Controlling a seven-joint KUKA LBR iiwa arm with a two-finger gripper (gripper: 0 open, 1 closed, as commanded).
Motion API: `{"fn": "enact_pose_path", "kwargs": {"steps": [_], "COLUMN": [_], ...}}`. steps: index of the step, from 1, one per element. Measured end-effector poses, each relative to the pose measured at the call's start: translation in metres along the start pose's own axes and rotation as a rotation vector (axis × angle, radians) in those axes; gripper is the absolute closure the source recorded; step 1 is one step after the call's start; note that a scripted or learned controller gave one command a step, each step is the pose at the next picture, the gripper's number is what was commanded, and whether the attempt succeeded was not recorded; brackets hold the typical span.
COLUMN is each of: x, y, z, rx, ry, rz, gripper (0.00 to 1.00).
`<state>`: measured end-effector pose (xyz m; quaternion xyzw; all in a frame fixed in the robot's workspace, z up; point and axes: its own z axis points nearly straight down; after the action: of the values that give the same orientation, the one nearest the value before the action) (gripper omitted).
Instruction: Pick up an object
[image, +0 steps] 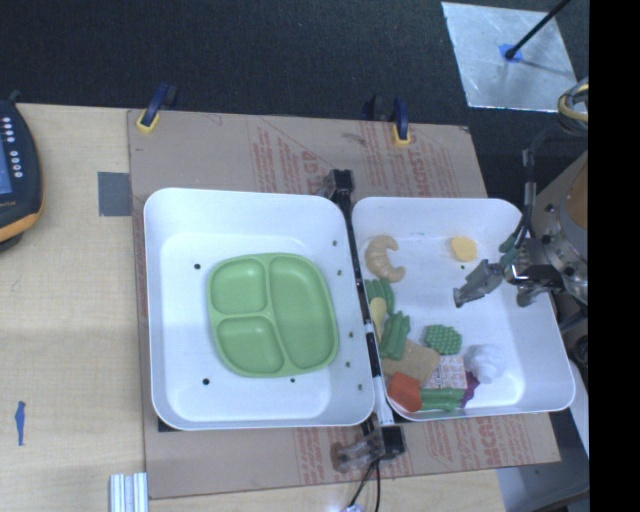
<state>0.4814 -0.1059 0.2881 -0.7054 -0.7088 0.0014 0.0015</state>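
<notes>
My gripper (474, 289) hangs over the right part of the right bin (540, 385), reaching in from the right edge, and I see nothing held in it. Toy food lies in this bin. A tan croissant (383, 257) and a small yellow piece (463, 248) sit at the back. A bumpy green piece (442, 338) lies just below and to the left of the gripper. A white and purple object (486, 363) rests near the front right. Along the left wall are green vegetables (393, 333), a tan cracker (421, 360) and a red piece (404, 389).
The left bin (170, 240) holds a green divided plate (272, 314). A black divider (358, 300) runs between the bins. A handheld controller (14, 170) lies at the bench's far left. Blue and yellow clamps (400, 125) hold the cardboard at the back.
</notes>
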Motion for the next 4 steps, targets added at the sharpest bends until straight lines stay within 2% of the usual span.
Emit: {"fn": "enact_pose_path", "kwargs": {"steps": [1, 2, 3, 4], "x": [-0.003, -0.006, -0.007, -0.007], "y": [0.024, 0.007, 0.01, 0.01], "z": [0.073, 0.192, 0.174, 0.175], "rx": [0.005, 0.004, -0.004, -0.004], "ry": [0.0, 0.002, 0.0, 0.0], "rz": [-0.001, 0.003, -0.003, -0.002], "gripper": [0.0, 0.0, 1.0, 0.0]}}
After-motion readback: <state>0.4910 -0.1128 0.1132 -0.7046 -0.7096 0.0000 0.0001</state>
